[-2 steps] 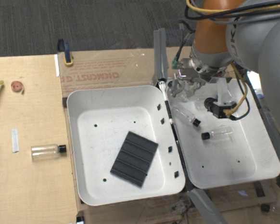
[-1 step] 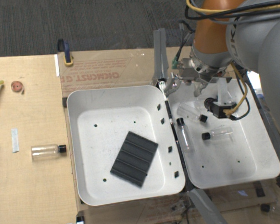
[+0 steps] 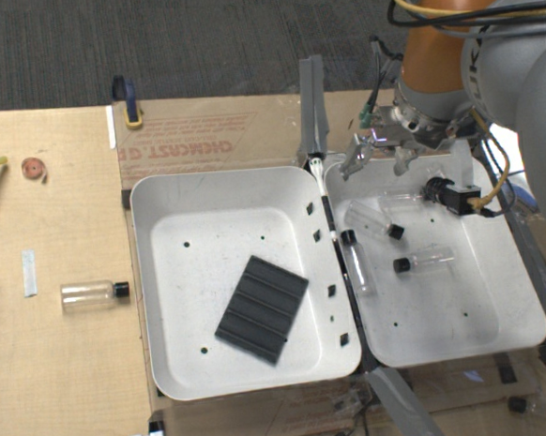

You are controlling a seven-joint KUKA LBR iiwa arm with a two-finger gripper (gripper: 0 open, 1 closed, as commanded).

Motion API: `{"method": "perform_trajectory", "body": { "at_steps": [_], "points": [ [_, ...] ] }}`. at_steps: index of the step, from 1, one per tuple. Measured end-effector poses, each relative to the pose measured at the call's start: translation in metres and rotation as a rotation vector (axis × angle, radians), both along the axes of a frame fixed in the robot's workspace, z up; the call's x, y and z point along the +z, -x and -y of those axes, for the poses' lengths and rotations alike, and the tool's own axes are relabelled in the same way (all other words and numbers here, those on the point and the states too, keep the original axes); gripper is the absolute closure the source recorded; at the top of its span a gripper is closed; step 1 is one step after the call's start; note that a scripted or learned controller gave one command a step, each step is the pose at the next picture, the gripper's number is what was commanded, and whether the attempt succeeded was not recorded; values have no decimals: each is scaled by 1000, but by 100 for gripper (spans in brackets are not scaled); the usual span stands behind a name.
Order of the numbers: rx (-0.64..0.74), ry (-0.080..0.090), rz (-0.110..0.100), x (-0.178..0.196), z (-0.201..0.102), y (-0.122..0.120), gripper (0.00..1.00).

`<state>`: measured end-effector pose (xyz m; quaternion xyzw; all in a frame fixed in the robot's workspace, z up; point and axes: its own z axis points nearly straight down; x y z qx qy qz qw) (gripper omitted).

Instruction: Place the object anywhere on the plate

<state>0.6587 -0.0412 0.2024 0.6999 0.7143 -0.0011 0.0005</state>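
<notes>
Both bins are white: the left bin (image 3: 164, 268) and the right bin (image 3: 470, 328), each dotted with small dark holes. The plate (image 3: 262, 309) is dark grey to black with ridged stripes across it. The vials (image 3: 425, 261) are clear with black caps, as is the bottle (image 3: 93, 292) on the pale wood bench (image 3: 61, 389). The arm (image 3: 485, 45) is grey with an orange band. The cardboard (image 3: 201, 138) is tan with reddish print.

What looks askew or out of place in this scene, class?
The dark ribbed plate lies askew in the left bin, turned at a slant to its walls. In the right bin, clear vials lie tipped on their sides. Another vial lies on the bench, outside both bins.
</notes>
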Motion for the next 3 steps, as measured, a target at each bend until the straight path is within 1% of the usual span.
{"method": "perform_trajectory", "body": {
  "at_steps": [1, 2, 3],
  "points": [
    [230, 0, 2, 28, 28, 0, 0],
    [433, 0, 2, 138, 77, -1, 0],
    [427, 1, 2, 209, 169, 7, 0]
  ]
}}
